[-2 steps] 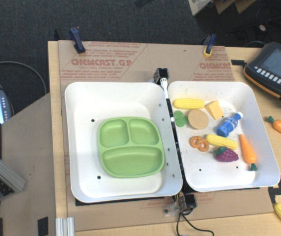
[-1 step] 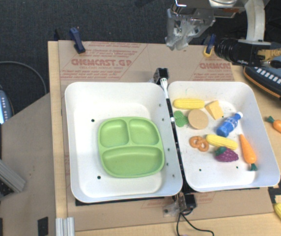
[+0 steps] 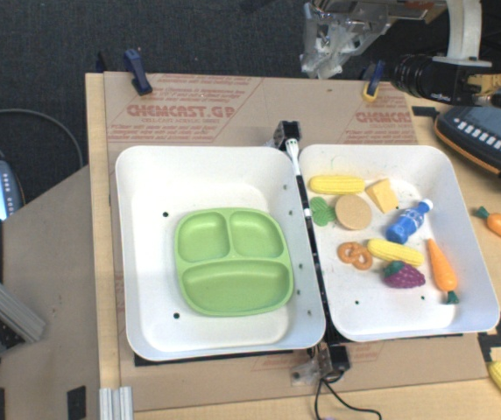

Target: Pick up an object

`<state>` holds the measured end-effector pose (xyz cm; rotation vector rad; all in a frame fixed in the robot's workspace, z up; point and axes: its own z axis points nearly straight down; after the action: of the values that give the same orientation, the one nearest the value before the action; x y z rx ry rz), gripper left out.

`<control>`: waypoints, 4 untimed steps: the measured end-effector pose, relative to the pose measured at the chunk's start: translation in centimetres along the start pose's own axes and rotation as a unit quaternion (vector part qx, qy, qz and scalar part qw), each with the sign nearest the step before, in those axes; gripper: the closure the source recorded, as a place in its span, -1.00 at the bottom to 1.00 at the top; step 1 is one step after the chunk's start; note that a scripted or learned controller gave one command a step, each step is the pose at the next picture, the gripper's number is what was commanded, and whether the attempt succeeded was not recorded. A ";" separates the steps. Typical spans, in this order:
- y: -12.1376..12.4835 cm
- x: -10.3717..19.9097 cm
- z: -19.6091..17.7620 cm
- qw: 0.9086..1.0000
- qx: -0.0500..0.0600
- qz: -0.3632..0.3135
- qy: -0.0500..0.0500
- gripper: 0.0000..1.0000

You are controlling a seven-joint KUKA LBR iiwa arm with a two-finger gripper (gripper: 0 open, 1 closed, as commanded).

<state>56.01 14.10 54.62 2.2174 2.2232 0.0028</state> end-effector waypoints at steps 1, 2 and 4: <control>0.0 0.1 -1.0 1.000 -0.001 -0.001 0.000 1.00; -8.5 3.7 1.1 1.000 0.004 -0.003 0.000 1.00; 1.8 8.0 5.4 1.000 -0.001 0.000 0.000 -1.00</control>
<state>57.79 22.10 49.25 2.2176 2.2217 0.0056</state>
